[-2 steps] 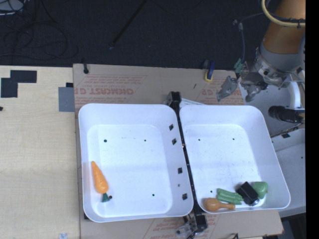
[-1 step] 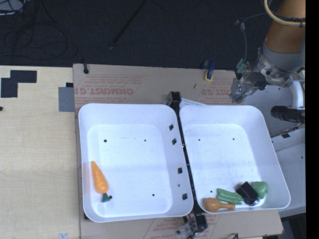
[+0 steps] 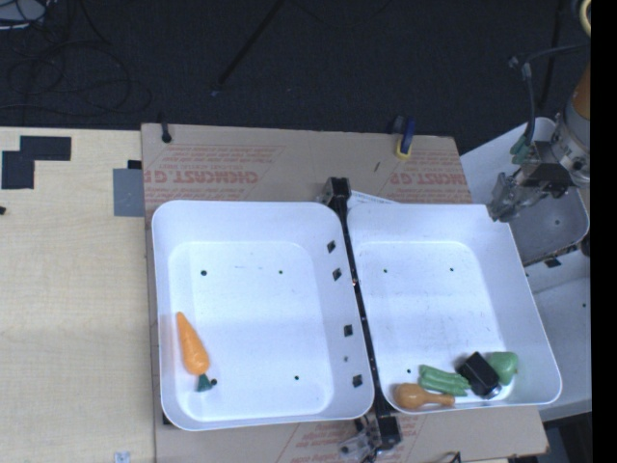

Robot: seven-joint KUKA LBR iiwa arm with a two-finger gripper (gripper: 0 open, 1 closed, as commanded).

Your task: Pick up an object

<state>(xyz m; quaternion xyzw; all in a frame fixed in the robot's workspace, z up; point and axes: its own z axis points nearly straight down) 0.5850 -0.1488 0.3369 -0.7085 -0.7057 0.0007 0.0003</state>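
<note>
Lowest in frame, along the near rim of the right bin [image 3: 540,350]: a small cluster of toy food. Orange pear-shaped piece [image 3: 420,396], green pod-like piece [image 3: 443,380], black block [image 3: 479,373], and a rounder green piece [image 3: 501,363] partly behind the block. All four touching or nearly so, crowded into the lower right corner.

Left bin [image 3: 159,287]: one toy carrot [image 3: 192,344], orange with a dark green top, lying near the lower left wall, well apart from everything else.

Gripper [image 3: 509,199] at right edge of frame, outside the right bin's upper right corner, above the bench and far from any object. Nothing is between its fingers; whether they are spread or closed, cannot tell at this size.

Risks, as judged from here: the cluster sits tight against the bin wall and corner, so a descent there could strike the rim or close on two pieces at once, or nudge them without a hold. The carrot is isolated but close to its wall, and its tapered, rounded shape may slip out.

Writing: cardboard [image 3: 289,167] under the bins carries reddish print, reversed and upside down as seen; not reliably legible.
</note>
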